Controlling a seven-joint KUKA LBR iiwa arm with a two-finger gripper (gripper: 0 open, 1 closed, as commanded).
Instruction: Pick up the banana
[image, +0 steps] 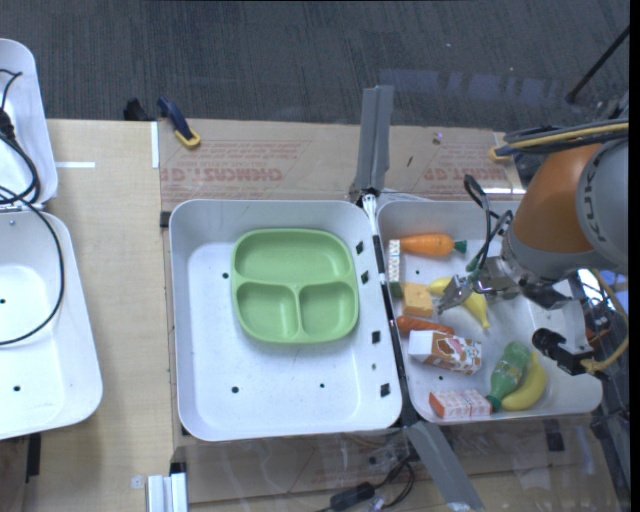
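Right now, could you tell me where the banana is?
The banana lies in the right bin, near its front right corner, beside the green bottle.

Green tray (three compartments) in left bin

You're looking at a robotics lab: a cardboard-topped bench with two white bins, loose cables, and toy food at right.

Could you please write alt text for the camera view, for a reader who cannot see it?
The arm's gripper hangs low in the right bin beside a small banana, among a carrot, cartons and a second banana. The left bin holds a green divided plate.
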